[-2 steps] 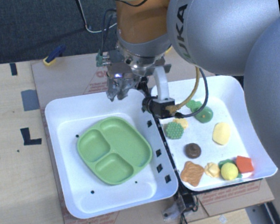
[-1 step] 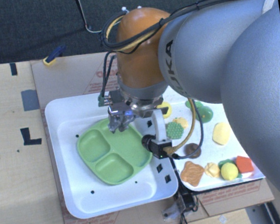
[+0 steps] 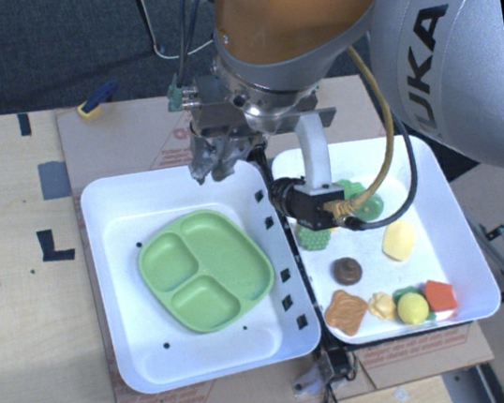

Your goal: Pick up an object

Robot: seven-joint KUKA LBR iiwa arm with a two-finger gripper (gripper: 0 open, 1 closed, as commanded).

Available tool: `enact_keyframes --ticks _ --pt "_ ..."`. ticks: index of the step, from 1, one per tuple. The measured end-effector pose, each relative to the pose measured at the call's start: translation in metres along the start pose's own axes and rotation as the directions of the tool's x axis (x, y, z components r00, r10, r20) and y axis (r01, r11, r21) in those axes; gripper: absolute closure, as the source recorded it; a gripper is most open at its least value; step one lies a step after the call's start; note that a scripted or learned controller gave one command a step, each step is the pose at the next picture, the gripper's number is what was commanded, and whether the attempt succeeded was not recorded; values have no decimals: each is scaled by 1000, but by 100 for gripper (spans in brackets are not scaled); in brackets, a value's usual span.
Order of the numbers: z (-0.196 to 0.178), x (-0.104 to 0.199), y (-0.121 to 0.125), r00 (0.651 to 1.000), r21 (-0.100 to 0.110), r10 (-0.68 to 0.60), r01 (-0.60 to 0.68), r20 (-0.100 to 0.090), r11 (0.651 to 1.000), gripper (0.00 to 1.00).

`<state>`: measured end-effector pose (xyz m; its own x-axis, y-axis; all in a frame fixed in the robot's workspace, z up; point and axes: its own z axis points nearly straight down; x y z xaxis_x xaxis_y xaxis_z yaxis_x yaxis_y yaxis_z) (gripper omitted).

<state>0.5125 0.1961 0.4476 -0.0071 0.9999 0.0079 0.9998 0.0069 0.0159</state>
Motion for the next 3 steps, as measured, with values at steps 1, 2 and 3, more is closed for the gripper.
enact_keyframes --ticks 1,2,3 --pt "66 -14 -24 1000 20 5 -6 10 1000 100" --pt "56 -13 -24 1000 20 3 -4 10 1000 100" --pt "47 -13 -24 1000 22 2 -3 12 1000 100"
